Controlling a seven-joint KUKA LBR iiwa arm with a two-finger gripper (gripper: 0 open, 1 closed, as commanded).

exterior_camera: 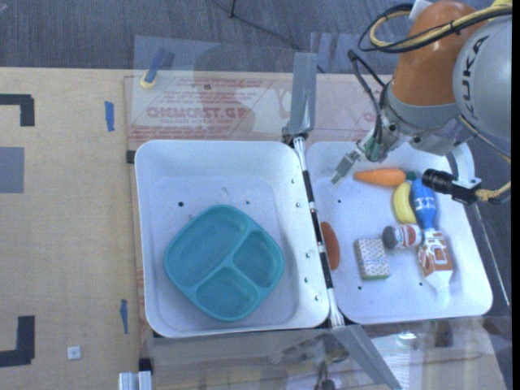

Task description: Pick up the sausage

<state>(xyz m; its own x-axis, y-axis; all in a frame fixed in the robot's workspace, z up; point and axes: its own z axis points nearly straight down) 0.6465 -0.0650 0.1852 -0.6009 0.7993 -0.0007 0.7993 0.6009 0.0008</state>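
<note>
wooden bench (65,242), grey carpet floor (97,15)

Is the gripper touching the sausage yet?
Apart. The camera view shows bare white bin floor between the gripper and the sausage.

Bright, even overhead light — soft shadows, slightly soft focus throughout.

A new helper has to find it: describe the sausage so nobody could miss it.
Start at the right bin, the one full of small items. Along its left wall, close to the divider, lies the sausage. It is a slim reddish-brown stick lying alone, left of the checkered box, darker than the orange carrot.
</note>
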